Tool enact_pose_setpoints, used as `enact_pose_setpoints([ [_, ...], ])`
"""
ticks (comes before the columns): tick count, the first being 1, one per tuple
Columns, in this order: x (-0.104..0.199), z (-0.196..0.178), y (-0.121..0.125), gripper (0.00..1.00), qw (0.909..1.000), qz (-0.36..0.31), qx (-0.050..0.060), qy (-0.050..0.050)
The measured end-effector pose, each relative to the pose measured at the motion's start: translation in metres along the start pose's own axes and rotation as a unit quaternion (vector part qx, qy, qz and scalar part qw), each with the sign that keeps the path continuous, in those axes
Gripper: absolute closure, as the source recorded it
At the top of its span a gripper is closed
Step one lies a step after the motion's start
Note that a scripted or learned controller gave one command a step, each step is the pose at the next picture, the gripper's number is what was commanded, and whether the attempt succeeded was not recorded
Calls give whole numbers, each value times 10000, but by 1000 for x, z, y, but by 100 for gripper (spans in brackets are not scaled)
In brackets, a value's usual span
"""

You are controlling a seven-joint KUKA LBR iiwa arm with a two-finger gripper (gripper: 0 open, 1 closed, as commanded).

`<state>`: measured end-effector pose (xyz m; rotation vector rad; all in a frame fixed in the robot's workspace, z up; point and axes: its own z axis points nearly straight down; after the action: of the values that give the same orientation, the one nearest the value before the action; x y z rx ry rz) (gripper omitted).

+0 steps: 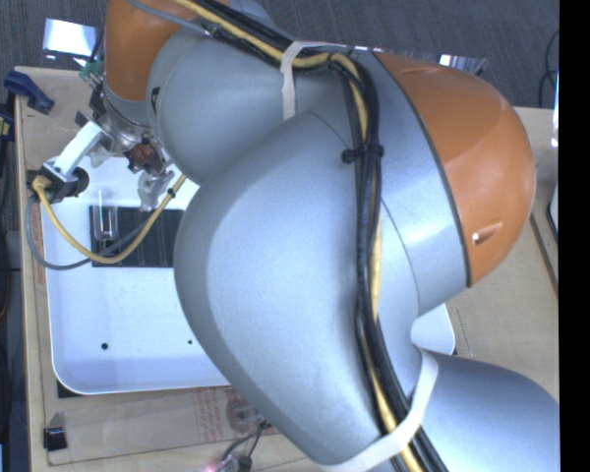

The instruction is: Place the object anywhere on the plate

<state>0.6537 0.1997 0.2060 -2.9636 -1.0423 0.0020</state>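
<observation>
Above the far end of the shallow white plastic bin [108, 362] hangs the grey two-finger gripper [149, 177], released or clenched I cannot tell, and the object is perhaps the small shiny metal piece [104, 219] just beside it on a dark flat rectangular patch [152, 244], probably light, stiff and slippery, best taken across its narrow sides.

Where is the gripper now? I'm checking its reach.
The gripper hangs over the white bin at the camera view's upper left, beside the yellow cable.
</observation>
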Motion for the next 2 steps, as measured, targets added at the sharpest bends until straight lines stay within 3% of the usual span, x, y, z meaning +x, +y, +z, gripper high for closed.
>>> enact_pose_setpoints([
  [1,-33,-24,29,0,9765,2155,1,-8],
  [2,-32,-33,29,100,9772,2123,-20,-6],
])
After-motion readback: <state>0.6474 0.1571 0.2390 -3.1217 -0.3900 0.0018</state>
